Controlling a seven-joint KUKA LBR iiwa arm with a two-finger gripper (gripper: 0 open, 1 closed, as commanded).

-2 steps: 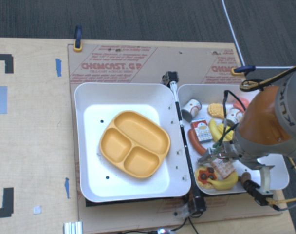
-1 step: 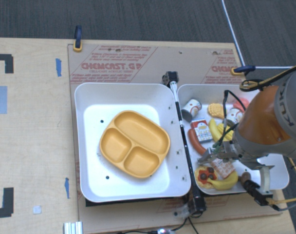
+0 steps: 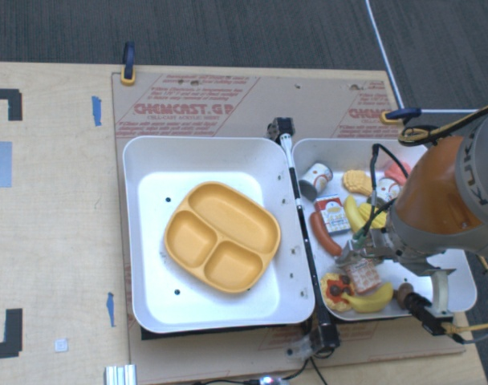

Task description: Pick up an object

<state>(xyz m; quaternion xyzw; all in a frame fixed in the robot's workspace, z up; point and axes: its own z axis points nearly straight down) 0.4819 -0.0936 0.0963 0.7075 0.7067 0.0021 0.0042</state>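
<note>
In the right bin, low and near its front wall:

Gripper [image 3: 358,257]: hung over the pile of toy food; the arm's bulk covered most of it, and I could not tell how its jaws stood or whether anything was held.
Under the gripper: a small brownish packet [image 3: 364,277], speckled, lay just below the metal parts; contact could not be made out.
Banana [image 3: 371,298]: smooth yellow, curved, lay along the front wall, partly overlapped by the packet.
Beside it: a red-and-yellow piece [image 3: 335,287], too jumbled to name.
Sausage [image 3: 325,235]: glossy red, long and rounded, lay aslant near the dividing wall.
Carton [image 3: 333,215]: small, red and white, flat-sided, above the sausage.
Can [image 3: 315,178]: little grey cylinder on its side, toward the back.
Corn [image 3: 357,183]: knobbly yellow, partly cut off by the arm.
Arm [image 3: 441,195]: orange band, grey casing, hid the bin's right half.
Right bin [image 3: 332,145]: shallow white plastic.
Left bin [image 3: 148,239]: same make, holding a matte orange plate [image 3: 221,237] with three rounded compartments.
</note>
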